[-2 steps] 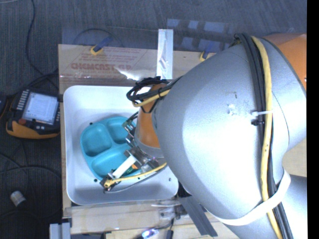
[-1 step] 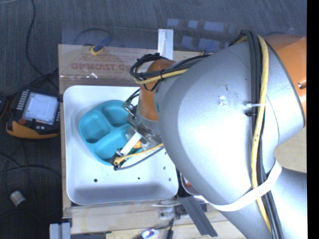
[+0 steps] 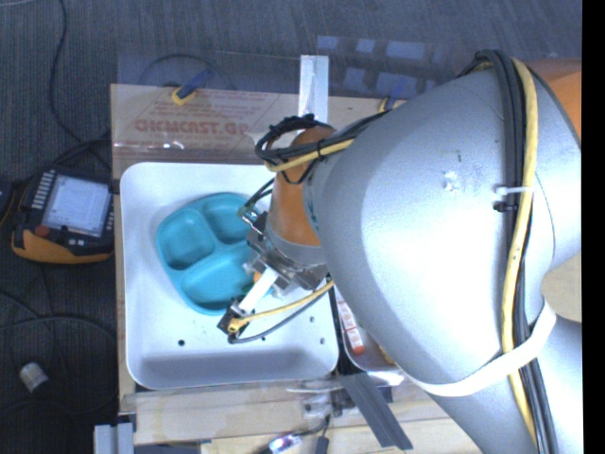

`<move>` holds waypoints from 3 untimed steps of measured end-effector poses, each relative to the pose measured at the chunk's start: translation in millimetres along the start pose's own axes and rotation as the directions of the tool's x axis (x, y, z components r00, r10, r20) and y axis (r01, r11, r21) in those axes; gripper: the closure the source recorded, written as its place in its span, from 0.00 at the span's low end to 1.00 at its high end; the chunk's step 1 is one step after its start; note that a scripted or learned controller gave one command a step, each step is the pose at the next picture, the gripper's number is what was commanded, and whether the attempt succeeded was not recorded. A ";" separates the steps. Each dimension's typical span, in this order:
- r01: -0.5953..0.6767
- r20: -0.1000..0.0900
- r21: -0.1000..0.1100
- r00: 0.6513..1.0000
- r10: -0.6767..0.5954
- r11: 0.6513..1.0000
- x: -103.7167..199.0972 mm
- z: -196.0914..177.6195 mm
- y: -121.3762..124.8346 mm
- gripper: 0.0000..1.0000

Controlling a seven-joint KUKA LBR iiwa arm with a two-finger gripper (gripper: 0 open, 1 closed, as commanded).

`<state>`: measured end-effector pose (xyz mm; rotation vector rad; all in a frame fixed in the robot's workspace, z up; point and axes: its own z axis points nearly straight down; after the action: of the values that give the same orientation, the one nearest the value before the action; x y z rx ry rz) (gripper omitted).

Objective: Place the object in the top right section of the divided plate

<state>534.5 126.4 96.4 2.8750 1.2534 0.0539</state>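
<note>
Grey arm's point(image 3: 444, 206) end effector point(image 3: 257, 258), state unclear, hovers over blue plate point(image 3: 194, 239) in white bin point(image 3: 180, 353).

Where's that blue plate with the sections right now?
The blue divided plate lies in the left white bin, its right edge under the grey arm reaching in from the right.

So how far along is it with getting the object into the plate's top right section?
Done: nothing visibly placed; the open sections of the blue divided plate in the white bin lie bare. In hand: the arm hangs over the plate's right side, covering the top right section. Left: the placement itself, which I can't confirm from here.
</note>
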 end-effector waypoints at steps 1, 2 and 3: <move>-0.001 0.011 0.008 1.000 0.001 1.000 -3.5 3.6 -1.6 0.00; 0.001 0.010 0.010 1.000 -0.001 1.000 -1.7 -5.3 -2.1 1.00; -0.001 0.020 -0.002 1.000 0.001 1.000 34.8 2.7 -26.3 1.00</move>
<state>538.9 169.7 94.2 2.8668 1.2479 0.0268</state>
